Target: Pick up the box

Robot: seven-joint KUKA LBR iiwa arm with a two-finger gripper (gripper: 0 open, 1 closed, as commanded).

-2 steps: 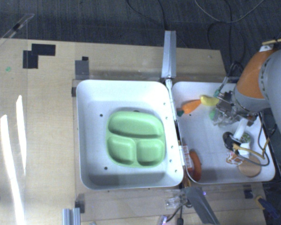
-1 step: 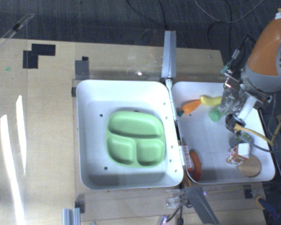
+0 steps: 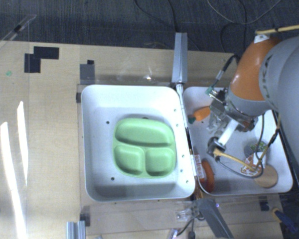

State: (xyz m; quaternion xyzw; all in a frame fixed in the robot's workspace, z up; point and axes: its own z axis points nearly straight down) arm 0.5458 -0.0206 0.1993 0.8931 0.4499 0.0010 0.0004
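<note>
My gripper (image 3: 215, 125) reaches down into the right bin (image 3: 287, 183) near its left wall, under the orange band of the arm. A small pale item with coloured print (image 3: 252, 164), possibly the box, lies near the bin's front right, to the right of and nearer than the gripper and partly behind a cable. The gripper is apart from it. Nothing shows between the fingers from this angle.
An orange piece (image 3: 201, 113) lies just left of the gripper by the dividing wall. A red-brown item (image 3: 208, 171) sits at the right bin's front left corner, a tan round object (image 3: 266, 176) at its front right. The left bin (image 3: 89, 133) holds a green compartment tray (image 3: 144, 146).
</note>
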